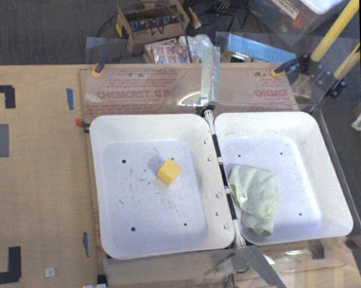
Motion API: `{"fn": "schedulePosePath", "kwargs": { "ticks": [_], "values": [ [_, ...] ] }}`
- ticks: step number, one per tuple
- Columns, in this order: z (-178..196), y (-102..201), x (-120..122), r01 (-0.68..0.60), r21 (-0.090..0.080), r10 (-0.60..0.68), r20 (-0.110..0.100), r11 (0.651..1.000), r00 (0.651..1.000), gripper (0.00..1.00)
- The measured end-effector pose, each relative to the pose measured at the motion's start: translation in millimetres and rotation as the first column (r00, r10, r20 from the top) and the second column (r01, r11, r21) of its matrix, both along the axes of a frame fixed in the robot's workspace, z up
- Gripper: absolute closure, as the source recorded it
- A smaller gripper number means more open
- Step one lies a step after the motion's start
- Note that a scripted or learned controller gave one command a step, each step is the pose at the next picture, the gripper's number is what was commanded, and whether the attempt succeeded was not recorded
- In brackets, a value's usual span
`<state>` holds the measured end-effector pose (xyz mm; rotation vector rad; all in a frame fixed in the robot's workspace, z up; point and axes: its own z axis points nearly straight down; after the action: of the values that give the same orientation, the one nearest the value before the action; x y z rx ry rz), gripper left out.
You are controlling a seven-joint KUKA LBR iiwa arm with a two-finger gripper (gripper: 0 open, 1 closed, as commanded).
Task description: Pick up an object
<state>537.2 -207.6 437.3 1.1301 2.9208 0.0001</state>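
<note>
two shallow white bins sit side by side, the left bin point(112, 231) and the right bin point(323, 165). a crumpled pale green cloth point(255, 198) lies in the right bin against its near-left wall. a small yellow block point(168, 171) rests near the left bin's middle.

Nothing is standing over my two bins: the yellow block point(168, 171) is sitting alone mid-floor in the left bin point(109, 137) with bare room all round, while the pale green cloth point(255, 198) is crowding the right bin point(304, 136) from centre toward seven o'clock, touching the shared rims point(218, 163).
</note>
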Motion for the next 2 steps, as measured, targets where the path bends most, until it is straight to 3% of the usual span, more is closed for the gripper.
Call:
{"fn": "schedulePosePath", "kwargs": {
  "ticks": [1,2],
  "values": [
    [-31.0,62.2,-42.9,-0.01,0.002,0.01,-0.004,1.0,1.0,0.0],
    [-0.8,92.6,-56.5,0.105,0.002,-0.105,-0.001,0.994,0.994,0.0]
  ]
}}
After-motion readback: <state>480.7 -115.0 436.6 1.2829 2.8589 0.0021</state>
